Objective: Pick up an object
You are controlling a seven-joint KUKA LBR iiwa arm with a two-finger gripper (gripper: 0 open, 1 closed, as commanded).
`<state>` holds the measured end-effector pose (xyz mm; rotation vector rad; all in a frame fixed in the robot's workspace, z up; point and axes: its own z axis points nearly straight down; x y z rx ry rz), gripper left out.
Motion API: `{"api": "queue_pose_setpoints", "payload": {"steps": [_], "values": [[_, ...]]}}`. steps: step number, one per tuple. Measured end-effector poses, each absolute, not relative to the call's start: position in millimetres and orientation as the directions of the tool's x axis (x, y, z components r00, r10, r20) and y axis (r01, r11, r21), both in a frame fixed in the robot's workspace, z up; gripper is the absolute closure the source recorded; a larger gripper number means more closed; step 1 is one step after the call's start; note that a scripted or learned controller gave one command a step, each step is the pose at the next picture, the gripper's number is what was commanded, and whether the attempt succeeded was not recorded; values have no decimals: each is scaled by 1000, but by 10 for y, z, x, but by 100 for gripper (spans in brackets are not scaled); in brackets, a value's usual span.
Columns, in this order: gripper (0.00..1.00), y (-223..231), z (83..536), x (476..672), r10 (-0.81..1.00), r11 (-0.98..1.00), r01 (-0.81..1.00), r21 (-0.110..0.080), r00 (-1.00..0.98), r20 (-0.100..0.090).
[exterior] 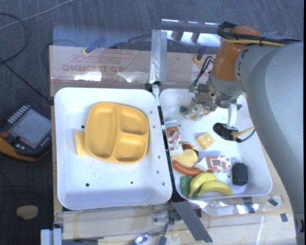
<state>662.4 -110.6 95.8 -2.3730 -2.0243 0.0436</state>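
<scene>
Over the right bin [255, 188], near its far end, the pincer [200, 107] is positioned low; whether it is released or clenched cannot be told. Candidate objects are grouped at the near end: bananas [210, 185], a yellow wedge [205, 140], a black block [239, 173]. A yellow divided plate [116, 132] is kept in the left bin [66, 188].

I see a yellow divided plate [116, 132] in the left bin [71, 188], and a handheld controller [23, 131] on the floor.

Yellow tray [116, 132]; white bins [66, 188]; yellow bananas [210, 184]; black block [239, 173].
</scene>
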Motion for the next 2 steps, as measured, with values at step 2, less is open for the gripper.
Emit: {"api": "queue_pose_setpoints", "payload": {"steps": [2], "values": [[100,-520,2445,6411,1000,-4,1000,-1,4,0]]}}
